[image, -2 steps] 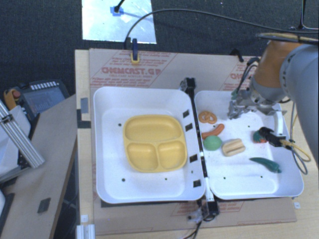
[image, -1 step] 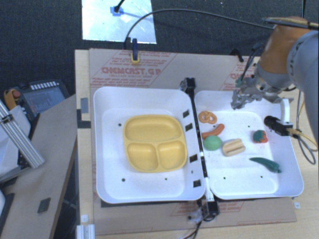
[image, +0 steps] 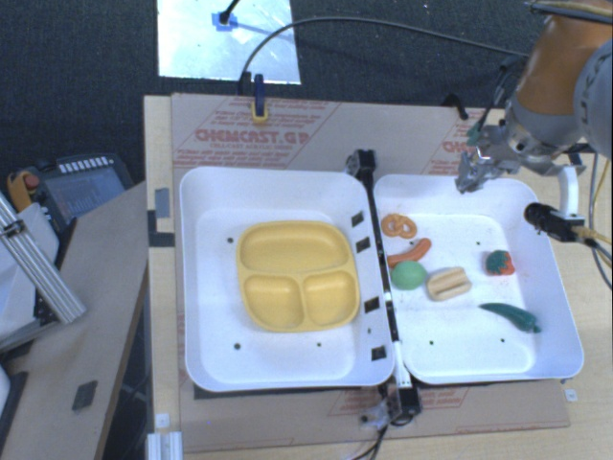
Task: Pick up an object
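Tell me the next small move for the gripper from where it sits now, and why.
Probably bring the gripper forward over the right bin and down toward the pretzel. It hangs above the bin's far rim, apart from every item, and the pretzel looks like the nearest piece, lying clear of the sausage.

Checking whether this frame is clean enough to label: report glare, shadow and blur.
Camera view: strong glare on the shiny sheet at the top; even, soft light in both bins, faint shadows under the toy food; the pincer looks slightly soft.
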